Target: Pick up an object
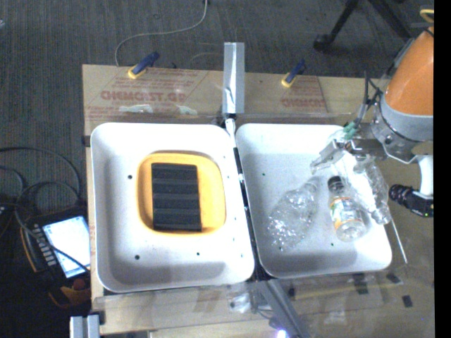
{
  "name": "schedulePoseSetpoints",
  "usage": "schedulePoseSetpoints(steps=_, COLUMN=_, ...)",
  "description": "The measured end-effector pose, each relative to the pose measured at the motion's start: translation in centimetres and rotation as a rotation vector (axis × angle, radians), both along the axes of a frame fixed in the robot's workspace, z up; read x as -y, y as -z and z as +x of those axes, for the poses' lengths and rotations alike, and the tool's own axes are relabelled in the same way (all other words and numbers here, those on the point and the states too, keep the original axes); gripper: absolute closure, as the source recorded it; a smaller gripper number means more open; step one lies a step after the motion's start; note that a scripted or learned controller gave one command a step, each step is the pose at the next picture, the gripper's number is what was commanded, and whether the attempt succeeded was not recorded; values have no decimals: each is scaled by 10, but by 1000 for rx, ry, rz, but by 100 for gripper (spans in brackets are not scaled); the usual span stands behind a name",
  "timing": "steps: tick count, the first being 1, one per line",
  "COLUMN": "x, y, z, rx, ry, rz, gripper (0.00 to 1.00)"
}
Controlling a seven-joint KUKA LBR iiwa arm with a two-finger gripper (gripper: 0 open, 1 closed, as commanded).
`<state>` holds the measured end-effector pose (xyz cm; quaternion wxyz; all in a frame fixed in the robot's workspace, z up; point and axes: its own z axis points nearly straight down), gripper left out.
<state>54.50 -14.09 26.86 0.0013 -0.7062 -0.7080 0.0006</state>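
Two shallow white bins side by side on a plywood bench [99,97]: left bin [113,259], right bin [268,153], touching along the middle divider. Grey arm with orange band [416,76] entering at the right bin's upper right corner. Inside the left bin, well apart from the right bin's contents, a yellow tray [144,196] bearing a black ribbed block [175,197]. Over the right bin's right half, the gripper [349,162], pale translucent fingers [377,189] pointing down and leftward; whether spread or pressed together, cannot tell, and nothing clearly seen between them. Just below the gripper, on the right bin's floor, a small clear bottle with a dark cap and yellowish label [345,210], lying roughly upright in the view. Left of the bottle, nearer the right bin's centre, a crumpled clear plastic piece [292,213]. Behind the bins, on the bench's far edge, two yellow-and-blue clamps [143,65].
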Motion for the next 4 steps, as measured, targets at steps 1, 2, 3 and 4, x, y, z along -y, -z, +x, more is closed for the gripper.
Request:
schedulePoseSetpoints(steps=1, x=71, y=78, z=-1, rx=1, ry=-149, rz=-1, gripper=0)
schedulePoseSetpoints(steps=2, x=78, y=157, z=10, rx=17, ry=-277, rz=-4, gripper=0)
schedulePoseSetpoints(steps=3, x=72, y=159, z=15, rx=16, ry=-366, rz=-11, gripper=0)
schedulePoseSetpoints(steps=4, x=80, y=162, z=2, rx=42, ry=-683, rz=-20, gripper=0)
